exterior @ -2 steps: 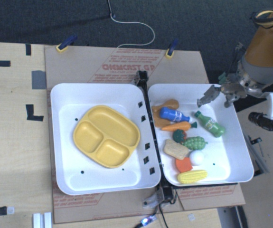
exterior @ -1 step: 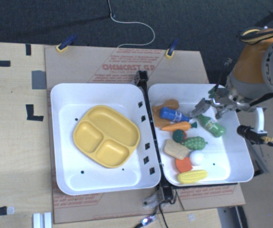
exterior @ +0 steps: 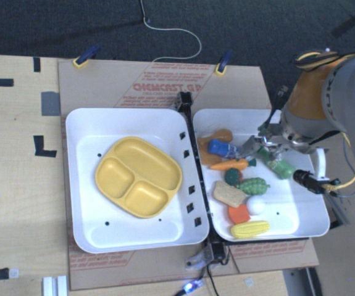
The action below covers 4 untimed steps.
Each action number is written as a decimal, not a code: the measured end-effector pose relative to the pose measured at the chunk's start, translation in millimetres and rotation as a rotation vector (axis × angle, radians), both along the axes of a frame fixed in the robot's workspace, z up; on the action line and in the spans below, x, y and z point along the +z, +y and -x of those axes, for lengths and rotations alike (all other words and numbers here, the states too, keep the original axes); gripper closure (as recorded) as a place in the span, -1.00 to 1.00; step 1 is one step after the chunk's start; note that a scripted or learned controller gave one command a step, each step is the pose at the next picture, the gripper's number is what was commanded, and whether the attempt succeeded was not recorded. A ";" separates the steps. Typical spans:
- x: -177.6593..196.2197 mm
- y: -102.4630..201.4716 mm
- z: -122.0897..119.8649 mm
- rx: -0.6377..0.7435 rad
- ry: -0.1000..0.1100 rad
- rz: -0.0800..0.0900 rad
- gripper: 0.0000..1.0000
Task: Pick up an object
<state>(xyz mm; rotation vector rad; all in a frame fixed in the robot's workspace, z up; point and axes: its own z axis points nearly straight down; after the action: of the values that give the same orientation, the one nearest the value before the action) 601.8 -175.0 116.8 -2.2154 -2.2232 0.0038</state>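
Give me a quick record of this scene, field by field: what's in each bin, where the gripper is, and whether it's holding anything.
left bin: yellow divided plate
right bin: toy foods, including corn cob, carrot, blue item, white ball
gripper: over the right bin's upper part, near the blue item and carrot
holding: nothing seen between its fingers
arm: enters from the right

The left bin (exterior: 78,184) has open floor around the yellow divided plate (exterior: 139,176). The right bin (exterior: 316,217) is crowded on its left half with toy food (exterior: 239,190); its bare floor lies toward the right wall, below the arm (exterior: 316,103).
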 end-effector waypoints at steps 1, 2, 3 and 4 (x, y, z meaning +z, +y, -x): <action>-31.4 1.2 -2.1 -0.001 -0.008 0.003 -1.00; -21.6 1.8 -1.1 0.000 -0.005 0.002 1.00; 38.3 3.6 -9.3 -0.002 -0.007 0.001 1.00; 83.3 -2.4 -11.5 -0.002 -0.008 0.002 1.00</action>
<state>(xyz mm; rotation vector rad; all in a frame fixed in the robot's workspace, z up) 613.3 -177.4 200.0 -2.2223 -2.2256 -0.0027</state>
